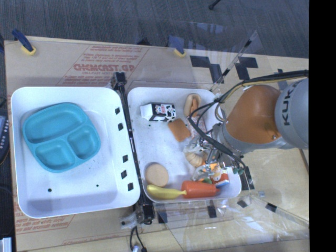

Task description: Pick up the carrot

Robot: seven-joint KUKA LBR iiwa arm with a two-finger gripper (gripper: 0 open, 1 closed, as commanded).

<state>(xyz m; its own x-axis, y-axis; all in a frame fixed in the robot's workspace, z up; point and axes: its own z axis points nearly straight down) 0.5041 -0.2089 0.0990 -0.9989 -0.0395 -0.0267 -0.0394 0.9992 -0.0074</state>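
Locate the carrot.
The orange carrot lies along the near wall of the right-hand shallow white bin, its tip touching the yellow banana, just below the arm's claw.

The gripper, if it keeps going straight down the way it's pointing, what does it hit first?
Probably the carrot lying along the near wall of the right bin; the gripper sits just above it. Depth is hard to judge from this slanted view.

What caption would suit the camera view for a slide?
KUKA arm's gripper low in the right bin, just above the carrot lying beside a banana; blue tray in left bin.
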